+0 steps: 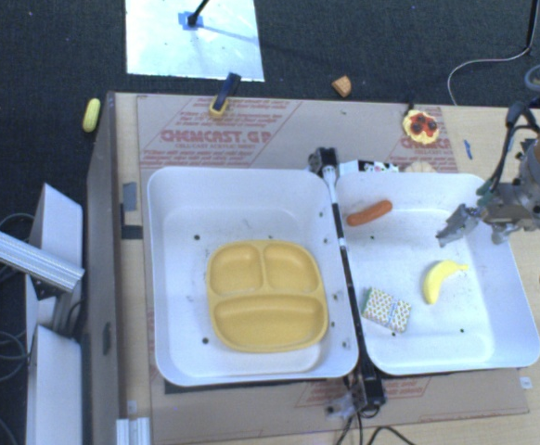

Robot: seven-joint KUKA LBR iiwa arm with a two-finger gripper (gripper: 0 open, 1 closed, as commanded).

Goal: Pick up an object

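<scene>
With its jaws spread and empty above the banana (pixel 443 280), the gripper (pixel 479 222) could nudge the curved fruit aside when closing.

Robotics lab, 2 white bins (pixel 251 188) on cardboard-topped bench (pixel 279 123), loose cables (pixel 479 68), dark carpet (pixel 47 44)

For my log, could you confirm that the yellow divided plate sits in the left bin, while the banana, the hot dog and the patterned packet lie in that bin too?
Not quite. The camera view shows the plate in the left bin, but the banana, the hot dog and the packet lie in the right bin, not with the plate.
</scene>
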